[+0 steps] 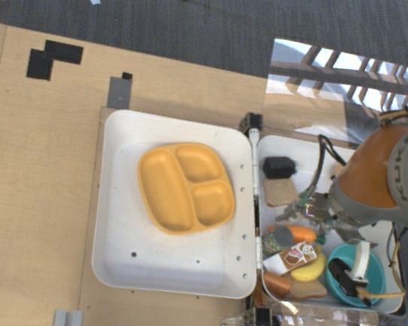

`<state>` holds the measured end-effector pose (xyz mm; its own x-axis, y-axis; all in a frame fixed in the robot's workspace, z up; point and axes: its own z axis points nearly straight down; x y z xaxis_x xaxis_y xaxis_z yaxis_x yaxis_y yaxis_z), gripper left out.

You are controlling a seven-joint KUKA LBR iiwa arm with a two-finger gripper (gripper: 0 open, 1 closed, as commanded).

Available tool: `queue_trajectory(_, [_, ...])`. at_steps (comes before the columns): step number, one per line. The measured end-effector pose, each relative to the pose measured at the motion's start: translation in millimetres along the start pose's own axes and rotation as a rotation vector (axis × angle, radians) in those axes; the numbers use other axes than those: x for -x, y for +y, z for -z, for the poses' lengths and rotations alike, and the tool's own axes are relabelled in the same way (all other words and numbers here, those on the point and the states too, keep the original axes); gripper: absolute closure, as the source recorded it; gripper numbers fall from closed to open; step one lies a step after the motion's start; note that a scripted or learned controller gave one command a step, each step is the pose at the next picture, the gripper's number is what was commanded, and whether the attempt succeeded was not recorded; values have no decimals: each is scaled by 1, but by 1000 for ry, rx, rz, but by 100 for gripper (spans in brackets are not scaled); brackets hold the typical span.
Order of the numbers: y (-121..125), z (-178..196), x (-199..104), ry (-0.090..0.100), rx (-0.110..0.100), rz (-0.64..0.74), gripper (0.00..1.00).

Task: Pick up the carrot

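The carrot [301, 232] is a small orange piece lying in the right bin [307, 145], among other items near the bin's middle. My gripper [312, 212] hangs directly over it, just behind the carrot in this view and very close to it. The grey arm with its orange band [373, 172] comes in from the right and covers the bin's right half. The view does not show whether the carrot is between the gripper's tips.
The left bin [111, 251] holds a yellow divided plate [185, 186]. Around the carrot lie a black block [279, 166], a tan slab [279, 192], a banana [311, 269], a small printed packet [298, 254], a brown item [277, 285] and a teal bowl [369, 276].
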<state>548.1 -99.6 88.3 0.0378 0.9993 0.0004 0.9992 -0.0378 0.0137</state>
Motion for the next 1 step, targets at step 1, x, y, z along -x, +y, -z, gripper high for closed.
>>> queue_trajectory(1, [-18,0,13,1,4,-79,0])
